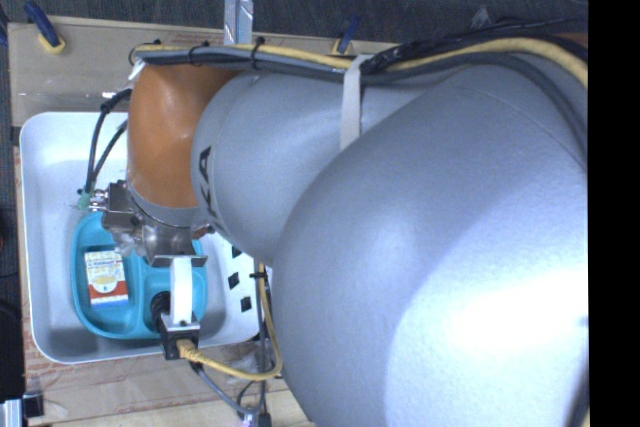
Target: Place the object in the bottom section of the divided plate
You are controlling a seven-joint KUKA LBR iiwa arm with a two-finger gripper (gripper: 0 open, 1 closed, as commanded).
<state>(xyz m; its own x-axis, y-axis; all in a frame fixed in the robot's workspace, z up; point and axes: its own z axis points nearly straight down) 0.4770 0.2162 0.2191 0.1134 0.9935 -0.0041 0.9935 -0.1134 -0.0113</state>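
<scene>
Camera view, slanted, from above the bench. The gripper hangs low over the blue divided plate, under the orange band of the grey arm. Its own mounts hide its working end, so I cannot tell whether it is wide, narrow or holding anything. The object, a small packet with a white and orange-red label, lies flat on the left part of the plate, just beside the gripper and apparently clear of it. The plate sits toward the near left corner of the white bin. Its right part, and any ridges between its sections, lie under the gripper.

Risks, as I judge them:
- Because I cannot make out the ridges, I cannot confirm which section holds the packet. It may rest in the wrong one, or straddle a ridge.
- The gripper is low and close, so a sideways move could nudge the packet or push the light plate against the bin wall.
- The yellow cable loops near the bin's near edge and might snag on the rim when the arm lifts.
</scene>
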